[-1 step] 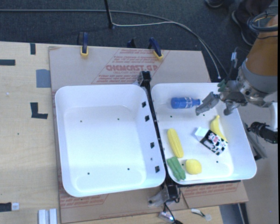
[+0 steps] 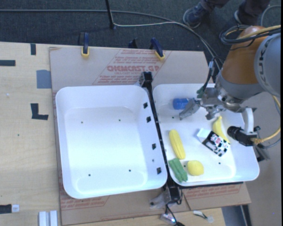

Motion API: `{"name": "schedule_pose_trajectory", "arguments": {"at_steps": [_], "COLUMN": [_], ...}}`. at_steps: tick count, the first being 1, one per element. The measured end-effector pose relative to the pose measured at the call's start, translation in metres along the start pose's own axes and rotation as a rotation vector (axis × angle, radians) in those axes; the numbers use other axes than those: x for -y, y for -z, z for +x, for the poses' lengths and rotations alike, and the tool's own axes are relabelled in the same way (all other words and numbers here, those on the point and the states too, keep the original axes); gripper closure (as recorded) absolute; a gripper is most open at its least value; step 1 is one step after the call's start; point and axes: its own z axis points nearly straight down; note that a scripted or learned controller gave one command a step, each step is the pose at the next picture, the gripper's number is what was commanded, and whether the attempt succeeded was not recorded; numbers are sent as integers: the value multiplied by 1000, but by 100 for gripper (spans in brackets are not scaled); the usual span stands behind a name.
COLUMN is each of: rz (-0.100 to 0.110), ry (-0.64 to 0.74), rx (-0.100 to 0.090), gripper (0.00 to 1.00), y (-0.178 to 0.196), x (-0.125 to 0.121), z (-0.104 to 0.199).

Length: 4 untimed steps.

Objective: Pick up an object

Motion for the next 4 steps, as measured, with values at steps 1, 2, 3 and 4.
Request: {"name": "schedule_pose_trajectory", "arguments": {"at_steps": [1,2,3,4], "rz": [2,-12,-5,-7], "ry": [-1,-3,-3,-2], "rx": [0,3,3,1], "gripper": [0,0,0,0], "y": [-112,-54,-110,-87], "x": [-45,-91,-93,-93], "z": [7,-38,-26,-32]}}
